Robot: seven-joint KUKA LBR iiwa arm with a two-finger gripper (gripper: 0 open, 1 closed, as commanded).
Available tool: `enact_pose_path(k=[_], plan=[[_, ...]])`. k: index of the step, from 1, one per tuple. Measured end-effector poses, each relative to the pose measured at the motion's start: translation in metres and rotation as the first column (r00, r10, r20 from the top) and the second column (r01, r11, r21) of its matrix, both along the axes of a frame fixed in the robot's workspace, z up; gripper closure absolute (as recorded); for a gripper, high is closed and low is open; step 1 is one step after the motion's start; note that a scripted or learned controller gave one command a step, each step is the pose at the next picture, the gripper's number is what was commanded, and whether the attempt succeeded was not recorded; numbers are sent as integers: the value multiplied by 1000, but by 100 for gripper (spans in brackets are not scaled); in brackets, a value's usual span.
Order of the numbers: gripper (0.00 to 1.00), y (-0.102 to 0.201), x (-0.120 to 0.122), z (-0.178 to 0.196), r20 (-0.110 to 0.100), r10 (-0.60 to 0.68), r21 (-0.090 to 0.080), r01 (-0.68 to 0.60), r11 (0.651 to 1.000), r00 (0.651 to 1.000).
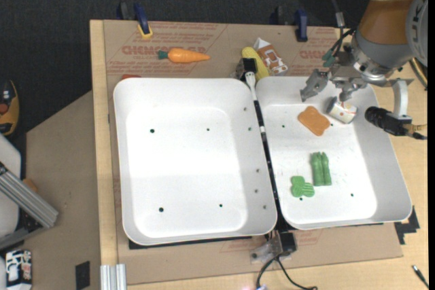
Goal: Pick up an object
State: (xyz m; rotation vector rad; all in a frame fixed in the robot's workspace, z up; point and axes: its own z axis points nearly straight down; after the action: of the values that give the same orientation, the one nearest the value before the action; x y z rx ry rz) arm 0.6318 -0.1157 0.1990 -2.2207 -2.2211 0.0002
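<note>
Cardboard covers the counter (204, 44) under two white bins. Nearest, well below the claw (331, 93), lie green pieces (312, 176). Just beneath its spread, empty fingers sits an orange block (313, 121). Far left beyond, a carrot (185, 56).

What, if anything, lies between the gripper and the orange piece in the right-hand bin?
Nothing visible does. The gripper hangs over the far part of the right bin, and the orange piece lies just beside and below it on bare bin floor. A small white object sits alongside, not between.
</note>
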Motion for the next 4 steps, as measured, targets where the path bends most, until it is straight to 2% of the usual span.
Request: enact_pose_path(k=[1, 2, 3, 4], plan=[[0, -40, -45, -119, -12, -6, 1, 6, 1000, 1000], [0, -15, 14, -114, 6, 3, -1, -3, 1000, 1000], [100, -16, 13, -103, 6, 1, -2, -1, 1000, 1000], [100, -113, 35, -114, 7, -4, -6, 5, 1000, 1000]])
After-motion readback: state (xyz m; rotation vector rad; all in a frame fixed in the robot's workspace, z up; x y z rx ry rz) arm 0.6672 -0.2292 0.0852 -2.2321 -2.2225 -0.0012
